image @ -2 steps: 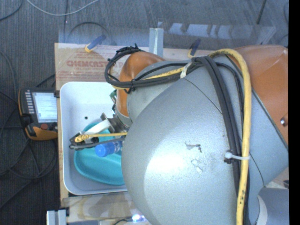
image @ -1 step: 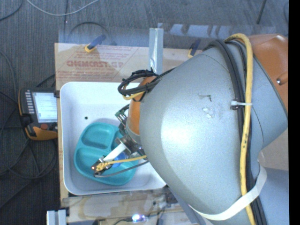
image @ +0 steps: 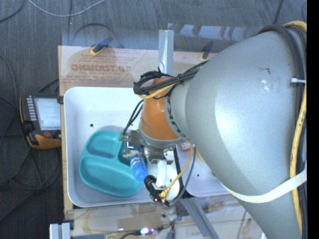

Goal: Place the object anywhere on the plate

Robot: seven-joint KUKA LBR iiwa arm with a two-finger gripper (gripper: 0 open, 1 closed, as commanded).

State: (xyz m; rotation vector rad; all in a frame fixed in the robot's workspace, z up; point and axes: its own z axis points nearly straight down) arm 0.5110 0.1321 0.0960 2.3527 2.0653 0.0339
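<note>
We see a large grey robot arm (image: 239,113) filling the right half of the view and reaching in over the bench (image: 75,86). An orange band (image: 155,117) sits just above its wrist. The bench has a brown top with faded red lettering along its far edge, and a blue and yellow clamp (image: 99,48) grips that edge near the far left corner. A shallow white left bin (image: 89,108) takes up most of the bench that we can see. A small part of the right bin (image: 207,180) shows beneath the arm, at the near edge. A divided teal plate (image: 107,168) lies in the near left part of the left bin, close to its near wall. Off the bench, on the dark carpet to the left, lies a handheld controller (image: 41,119) with a pale screen and an orange and black case. The gripper (image: 130,142) hangs below the orange band over the plate's right rim. It is mostly hidden by the wrist, so we cannot tell whether it is open or closed. A small blue object (image: 138,170), roughly cylindrical, sits at the plate's right rim just below the gripper. We cannot tell whether it rests on the plate or is held.
</note>
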